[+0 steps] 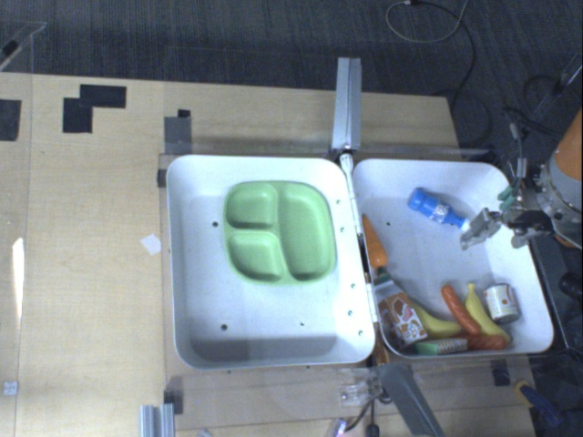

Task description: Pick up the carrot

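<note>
The carrot (372,241) is a slim orange root with a green stub at its near end. It lies along the left wall of the right bin (428,173). My gripper (499,233) hangs over the right side of that bin, well to the right of the carrot and just right of a blue bottle (435,208). Its fingers (476,231) stand open with nothing between them.
A pile sits in the right bin's near corner: a brown packet (401,317), a banana (439,323), a red-orange pepper (459,308) and a small can (500,302). A green divided plate (278,230) lies in the left bin (196,271). A metal divider (348,107) runs between the bins.
</note>
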Controlling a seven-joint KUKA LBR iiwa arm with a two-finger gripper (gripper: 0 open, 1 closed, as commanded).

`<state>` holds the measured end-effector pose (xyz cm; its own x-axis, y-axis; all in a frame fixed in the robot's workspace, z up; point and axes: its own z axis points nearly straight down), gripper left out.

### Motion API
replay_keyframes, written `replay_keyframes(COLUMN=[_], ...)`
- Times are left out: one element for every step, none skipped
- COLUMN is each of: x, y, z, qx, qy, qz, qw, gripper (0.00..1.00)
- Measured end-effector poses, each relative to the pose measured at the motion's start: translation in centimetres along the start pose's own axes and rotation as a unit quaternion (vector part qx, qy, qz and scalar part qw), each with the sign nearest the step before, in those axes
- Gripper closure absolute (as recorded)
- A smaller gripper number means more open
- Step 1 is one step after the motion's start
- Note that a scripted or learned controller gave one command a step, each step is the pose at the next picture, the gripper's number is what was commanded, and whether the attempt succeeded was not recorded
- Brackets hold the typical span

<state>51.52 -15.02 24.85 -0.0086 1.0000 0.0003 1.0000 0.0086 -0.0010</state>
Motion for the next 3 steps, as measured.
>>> replay_keyframes(x=[4.03, 4.02, 4.08], y=[-0.59, -0.57, -0.22], z=[16.02, 16.01, 15.08], qx=[-0.005, -0.005, -0.007], qy=[0.001, 0.001, 0.001], qz=[0.09, 0.09, 0.087], qw=[0.996, 0.996, 0.9961], gripper=[0.0, 0.0, 1.0])
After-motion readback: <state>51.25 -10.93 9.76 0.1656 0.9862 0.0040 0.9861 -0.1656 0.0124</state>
